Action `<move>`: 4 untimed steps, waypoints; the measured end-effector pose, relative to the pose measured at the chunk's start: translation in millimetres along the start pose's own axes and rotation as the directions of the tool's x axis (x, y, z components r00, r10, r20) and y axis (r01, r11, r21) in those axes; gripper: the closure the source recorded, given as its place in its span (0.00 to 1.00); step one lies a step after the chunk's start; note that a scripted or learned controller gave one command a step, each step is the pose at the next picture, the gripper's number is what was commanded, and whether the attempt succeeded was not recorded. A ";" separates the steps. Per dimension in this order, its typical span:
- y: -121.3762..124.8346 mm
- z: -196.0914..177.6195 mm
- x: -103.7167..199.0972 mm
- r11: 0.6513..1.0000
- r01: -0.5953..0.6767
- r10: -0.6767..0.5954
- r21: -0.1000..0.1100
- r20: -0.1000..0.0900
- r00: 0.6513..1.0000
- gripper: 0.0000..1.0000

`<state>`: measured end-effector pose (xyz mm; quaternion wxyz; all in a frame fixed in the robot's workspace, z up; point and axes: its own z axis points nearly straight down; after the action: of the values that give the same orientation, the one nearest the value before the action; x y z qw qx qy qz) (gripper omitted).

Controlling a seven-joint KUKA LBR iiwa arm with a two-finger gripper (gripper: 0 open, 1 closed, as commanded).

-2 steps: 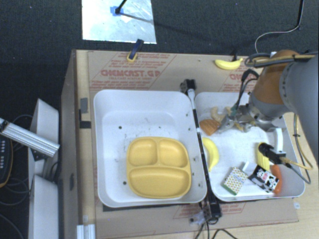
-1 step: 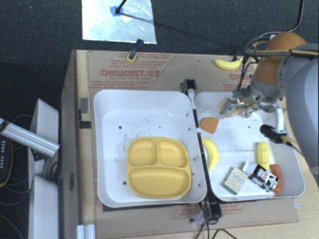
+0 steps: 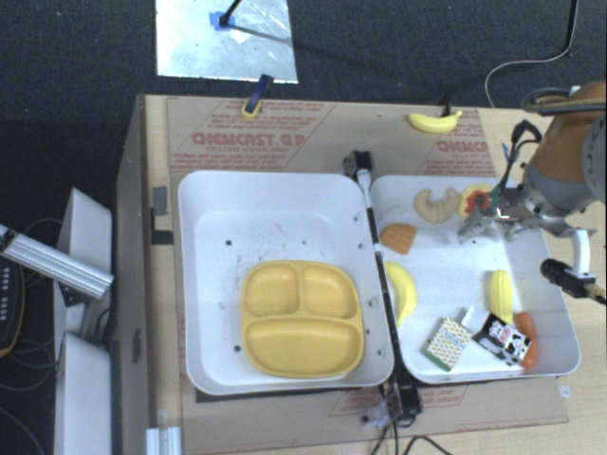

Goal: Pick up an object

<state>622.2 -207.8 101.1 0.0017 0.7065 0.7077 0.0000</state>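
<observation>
gripper (image 3: 484,218) over right bin (image 3: 446,282) – croissant (image 3: 436,205) just beside

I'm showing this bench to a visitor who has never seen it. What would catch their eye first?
First the big yellow divided plate, lying in the left bin. Next the clutter of small toy foods in the right bin, among them a croissant near its far edge and a banana near the right side. Then the grey arm with its gripper over that bin's far right corner.

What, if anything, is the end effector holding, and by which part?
It cannot be told: the end effector sits beside an orange-red item in the right bin.
</observation>
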 end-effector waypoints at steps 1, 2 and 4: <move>47.4 -13.9 1.5 1.000 0.003 -0.003 -0.002 -0.001 1.000 0.00; -48.0 -81.5 0.5 1.000 0.000 0.000 -0.001 0.000 1.000 0.00; -118.4 16.5 1.4 1.000 -0.001 0.001 0.001 -0.002 1.000 0.00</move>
<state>503.9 -206.6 84.2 0.0005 0.7069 0.7073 0.0002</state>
